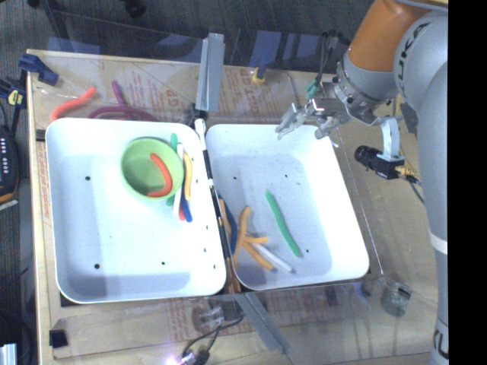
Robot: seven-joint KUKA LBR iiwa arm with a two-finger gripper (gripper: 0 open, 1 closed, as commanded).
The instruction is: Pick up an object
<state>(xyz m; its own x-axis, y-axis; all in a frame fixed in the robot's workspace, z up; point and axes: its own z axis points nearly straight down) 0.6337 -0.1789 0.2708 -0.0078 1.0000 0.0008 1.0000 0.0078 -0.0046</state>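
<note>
Hovering gripper (308,122), fingers spread, over right bin's (346,234) far rim

From my seat, the arm (411,44) runs off the top and right edges, so I lose everything above the orange band. The gripper (308,120) is small and blurred; I cannot judge its finger spacing. In the right bin (346,204), the orange sticks (251,242) overlap, with their lower ends tangled and unreadable.
</note>
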